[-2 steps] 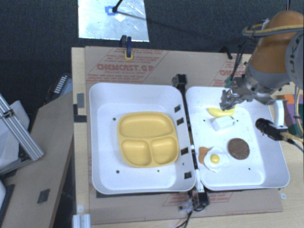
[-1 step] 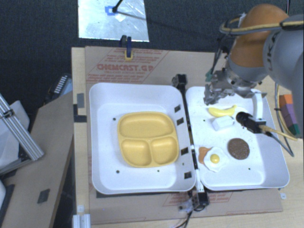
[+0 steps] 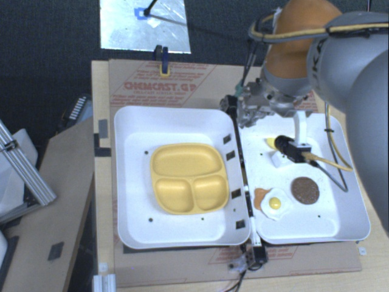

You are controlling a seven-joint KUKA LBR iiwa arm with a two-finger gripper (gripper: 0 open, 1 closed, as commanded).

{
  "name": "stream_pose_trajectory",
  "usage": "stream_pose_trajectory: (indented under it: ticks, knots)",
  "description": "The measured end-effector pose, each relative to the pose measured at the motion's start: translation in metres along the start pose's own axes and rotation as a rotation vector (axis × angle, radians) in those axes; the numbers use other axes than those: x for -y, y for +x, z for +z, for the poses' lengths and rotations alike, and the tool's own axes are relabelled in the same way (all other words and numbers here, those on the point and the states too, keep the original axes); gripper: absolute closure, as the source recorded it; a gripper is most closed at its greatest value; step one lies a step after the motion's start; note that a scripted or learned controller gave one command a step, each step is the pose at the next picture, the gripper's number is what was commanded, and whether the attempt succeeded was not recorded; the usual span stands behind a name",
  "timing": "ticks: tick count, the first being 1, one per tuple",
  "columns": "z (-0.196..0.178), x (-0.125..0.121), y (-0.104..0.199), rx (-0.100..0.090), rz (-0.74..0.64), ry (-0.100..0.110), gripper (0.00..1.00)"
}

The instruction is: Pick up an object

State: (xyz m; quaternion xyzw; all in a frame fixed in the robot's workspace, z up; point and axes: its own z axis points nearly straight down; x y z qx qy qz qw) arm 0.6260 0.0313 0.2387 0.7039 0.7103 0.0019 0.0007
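On the left of the worktop [image 3: 70, 181] sits the left bin [image 3: 135, 224], and in its middle lies a yellow divided plate [image 3: 188, 178] with 3 compartments, flat and right side up. The 2 bins touch along their inner walls. My tool [image 3: 244, 115] hangs over that seam, at the far left corner of the right bin [image 3: 331, 227], just beside the bin wall. I cannot tell how far it is open, and I see nothing in it.

Nearer the front of the right bin, close to its left wall, lies a toy fried egg [image 3: 275, 204], white with a yellow yolk and an orange-brown edge on its left side. Just beside it, to the right and slightly farther back, lies a round brown patty [image 3: 305, 190]; the 2 are close but apart. Both are well apart from my tool. My arm [image 3: 355, 66] comes in over the far right of this bin, grey, with its orange band [image 3: 301, 35] above the wrist.
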Motion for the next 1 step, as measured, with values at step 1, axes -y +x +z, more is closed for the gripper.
stream_pose_trajectory:
  ticks: [1]
  knots:
    - [-0.0021,-0.0149,0.0537,0.0,0.0,0.0,1.0]
